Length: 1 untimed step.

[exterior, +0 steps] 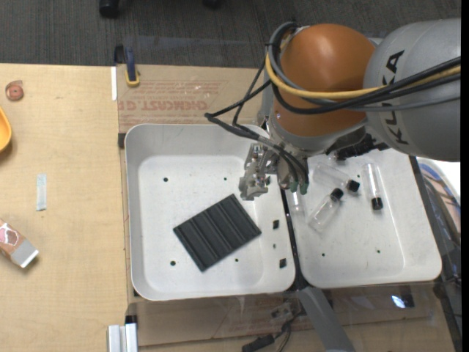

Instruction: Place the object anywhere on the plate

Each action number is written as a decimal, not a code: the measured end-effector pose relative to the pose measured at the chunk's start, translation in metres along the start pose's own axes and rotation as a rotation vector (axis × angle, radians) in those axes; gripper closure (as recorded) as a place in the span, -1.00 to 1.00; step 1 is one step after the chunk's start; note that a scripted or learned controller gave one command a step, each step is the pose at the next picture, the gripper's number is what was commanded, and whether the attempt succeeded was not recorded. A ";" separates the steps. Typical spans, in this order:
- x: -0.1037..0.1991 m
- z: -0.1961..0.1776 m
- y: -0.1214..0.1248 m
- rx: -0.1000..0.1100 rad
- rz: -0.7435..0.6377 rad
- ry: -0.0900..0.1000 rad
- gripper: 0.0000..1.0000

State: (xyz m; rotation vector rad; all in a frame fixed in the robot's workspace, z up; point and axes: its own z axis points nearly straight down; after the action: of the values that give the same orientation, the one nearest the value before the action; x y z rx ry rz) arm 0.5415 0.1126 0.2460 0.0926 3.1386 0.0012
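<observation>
So the gripper [253,188] is hanging over the left bin [139,196], just off the upper right corner of the plate [218,232], which is that dark ribbed rectangle lying flat and skewed on the bin floor. Honestly I can't tell from this angle how far open the gripper is or whether it's got anything in it; it's a grey clump under the big orange wrist and the cables muddy it up. The likely objects are the little clear vials with black caps: one [325,207] lies in the right bin [410,262] near the divider, another [374,185] is further right in the same bin, and a third [294,196] seems to sit right along the divider. My guess is this is the carry or drop stage. If it does have one, I'd move down and left so it's over the middle of the plate and not the corner, go low before letting go, and line the vial up with the ribs, because a round vial dropped from height would roll straight off. If it's got nothing, head back to the right bin and take the vial nearest the divider across its body.
</observation>
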 end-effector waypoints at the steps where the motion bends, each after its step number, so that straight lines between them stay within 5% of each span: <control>1: 0.000 0.000 0.000 0.000 0.000 0.000 -1.00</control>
State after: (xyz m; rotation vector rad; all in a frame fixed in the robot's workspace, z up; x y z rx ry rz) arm 0.5415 0.1124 0.2460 0.0926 3.1386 0.0012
